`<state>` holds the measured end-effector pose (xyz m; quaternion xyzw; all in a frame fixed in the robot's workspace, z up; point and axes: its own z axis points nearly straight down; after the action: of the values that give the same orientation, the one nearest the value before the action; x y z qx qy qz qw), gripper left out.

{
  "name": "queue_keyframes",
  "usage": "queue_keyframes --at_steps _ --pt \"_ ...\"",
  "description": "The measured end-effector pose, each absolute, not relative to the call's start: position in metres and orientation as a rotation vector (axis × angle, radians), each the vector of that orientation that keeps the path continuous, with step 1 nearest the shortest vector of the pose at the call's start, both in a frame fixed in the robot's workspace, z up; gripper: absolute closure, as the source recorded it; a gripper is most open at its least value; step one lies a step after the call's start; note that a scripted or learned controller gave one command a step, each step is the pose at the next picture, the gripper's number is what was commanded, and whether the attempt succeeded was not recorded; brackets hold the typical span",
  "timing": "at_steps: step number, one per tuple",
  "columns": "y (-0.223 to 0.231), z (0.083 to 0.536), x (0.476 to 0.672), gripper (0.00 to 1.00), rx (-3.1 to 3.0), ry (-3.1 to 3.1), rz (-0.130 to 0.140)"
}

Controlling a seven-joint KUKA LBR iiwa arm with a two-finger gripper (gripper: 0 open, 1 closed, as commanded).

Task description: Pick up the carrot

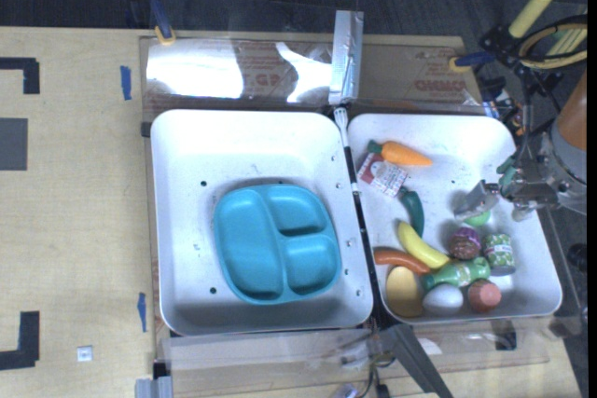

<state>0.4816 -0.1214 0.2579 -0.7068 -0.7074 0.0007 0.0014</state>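
Two white bins side by side on the bench. Left bin (177, 200) holding a blue divided plate (277, 242), sitting a bit toward the near side. Right bin (536, 280) full of toy food. Carrot (404, 155) lying flat near the far left corner of the right bin, green top pointing left, orange tip pointing right, just above a small red-and-white packet (382, 174). Nothing touching the carrot. Below that, a green pepper (412, 211), then a banana (420, 246) lying diagonally, an orange pepper or similar (399, 259) under it, plus a yellow round thing (403, 287), a white egg (444, 296), and a few more pieces clumped near the front. Gripper (492, 199) hovering over the right side of the right bin, well apart from the carrot, nothing visibly between the fingers. Can't tell if clenched or spread from this angle, too blurry.
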Motion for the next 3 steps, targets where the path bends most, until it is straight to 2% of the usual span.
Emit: queue_keyframes --at_steps 1,2,3 --pt "-0.091 0.251 0.539 0.00 -2.012 -2.416 -0.002" --pt "-0.109 0.190 0.624 0.00 -2.024 -2.400 0.003" --pt "-0.108 0.103 0.649 0.00 -2.123 -2.327 -0.009"
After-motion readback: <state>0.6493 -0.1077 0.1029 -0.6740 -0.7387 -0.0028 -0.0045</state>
